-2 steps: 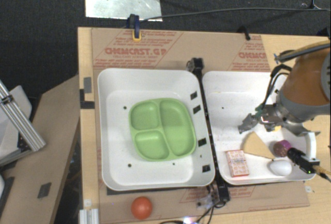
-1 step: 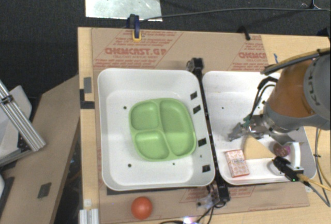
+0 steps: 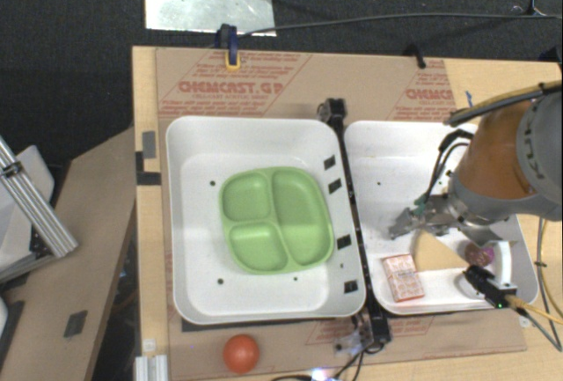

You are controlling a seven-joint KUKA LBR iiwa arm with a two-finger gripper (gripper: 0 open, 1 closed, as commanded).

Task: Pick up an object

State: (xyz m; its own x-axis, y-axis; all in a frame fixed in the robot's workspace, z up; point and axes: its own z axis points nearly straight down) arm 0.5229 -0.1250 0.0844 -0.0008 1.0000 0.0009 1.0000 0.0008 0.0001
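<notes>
Our hand [image 3: 406,223] hangs low in the right bin [image 3: 387,142]; we cannot tell its state. We should centre over the flat printed carton [image 3: 403,276] at that bin's front edge and grip its narrow sides. The glossy green tray [image 3: 275,220] looks too broad.

red "chemcast gp" print on the brown sheet [image 3: 264,76] under the bins
</notes>
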